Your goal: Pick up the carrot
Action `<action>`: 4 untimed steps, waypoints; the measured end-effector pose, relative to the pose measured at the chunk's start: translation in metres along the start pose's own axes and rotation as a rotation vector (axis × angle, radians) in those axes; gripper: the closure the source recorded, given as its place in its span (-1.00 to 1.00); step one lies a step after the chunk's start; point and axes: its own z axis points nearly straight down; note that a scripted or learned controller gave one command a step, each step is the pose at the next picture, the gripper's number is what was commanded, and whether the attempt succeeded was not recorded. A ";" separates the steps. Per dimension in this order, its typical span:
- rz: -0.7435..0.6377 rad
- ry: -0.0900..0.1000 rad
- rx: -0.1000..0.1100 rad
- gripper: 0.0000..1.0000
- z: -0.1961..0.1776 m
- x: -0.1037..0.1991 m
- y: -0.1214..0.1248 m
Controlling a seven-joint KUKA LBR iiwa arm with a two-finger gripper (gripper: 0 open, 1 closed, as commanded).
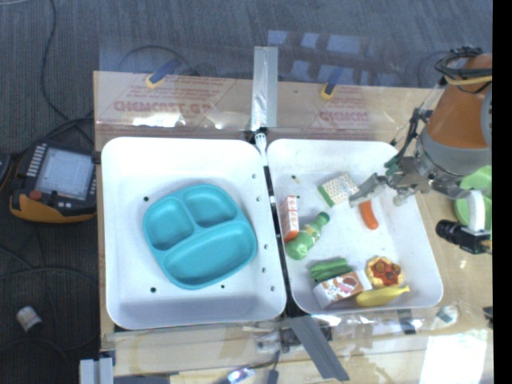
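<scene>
The carrot [368, 214] is a small orange stick lying on the floor of the right bin [416, 238], toward its upper right. My gripper [382, 192] hangs just above the carrot's upper end, reaching in from the right. Its two grey fingers stand spread apart, one to the carrot's upper left and one to its upper right, and nothing is held between them. The gripper is open.
Around the carrot in the right bin lie a patterned green-white packet [338, 188], a green bottle [306, 238], a red-white box [290, 217], green beans [330, 268], a snack box [340, 288], a banana [382, 296] and a pizza slice [385, 272]. The left bin [120, 182] holds a blue divided plate [200, 233].
</scene>
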 end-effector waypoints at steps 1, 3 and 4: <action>0.073 0.002 -0.001 -1.00 0.009 -0.021 -0.010; 0.316 0.002 0.003 -1.00 0.029 0.043 -0.007; 0.466 -0.003 0.000 -1.00 -0.010 -0.028 -0.001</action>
